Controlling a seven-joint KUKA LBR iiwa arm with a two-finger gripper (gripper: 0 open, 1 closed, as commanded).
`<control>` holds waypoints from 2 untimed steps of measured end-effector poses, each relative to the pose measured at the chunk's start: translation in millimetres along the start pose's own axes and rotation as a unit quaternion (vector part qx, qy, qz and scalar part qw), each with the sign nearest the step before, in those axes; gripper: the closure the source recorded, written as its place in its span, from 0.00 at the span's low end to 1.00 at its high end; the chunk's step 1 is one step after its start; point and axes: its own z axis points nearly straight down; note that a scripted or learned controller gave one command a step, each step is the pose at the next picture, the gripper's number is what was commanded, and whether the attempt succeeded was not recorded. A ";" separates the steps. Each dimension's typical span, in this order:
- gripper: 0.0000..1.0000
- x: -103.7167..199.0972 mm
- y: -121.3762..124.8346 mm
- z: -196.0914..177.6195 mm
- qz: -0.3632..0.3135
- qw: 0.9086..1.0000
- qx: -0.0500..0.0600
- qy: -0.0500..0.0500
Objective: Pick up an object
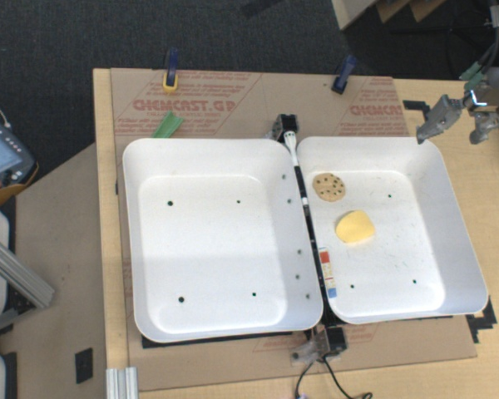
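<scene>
In the right bin (449, 223) a round tan cookie with dark chips (328, 187) lies near the upper left, and a yellow lump (355, 228) sits just below it. My gripper (455, 125) hovers past the bin's far right corner, over the cardboard, well away from both objects. Its two grey fingers (434, 120) stand apart, open, with nothing between them.
The left bin (141, 248) sits beside the right one on a cardboard sheet (233, 98). A thin black bar with a red and blue label (326, 273) runs along the seam between the bins. A green scrap (167, 125) and two blue clamps (171, 71) sit at the far edge.
</scene>
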 end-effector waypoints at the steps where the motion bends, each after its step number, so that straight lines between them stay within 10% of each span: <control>1: 0.00 14.8 -46.0 -164.7 -0.001 1.000 0.000 0.001; 2: 1.00 14.7 -43.8 -164.8 0.000 1.000 0.008 0.001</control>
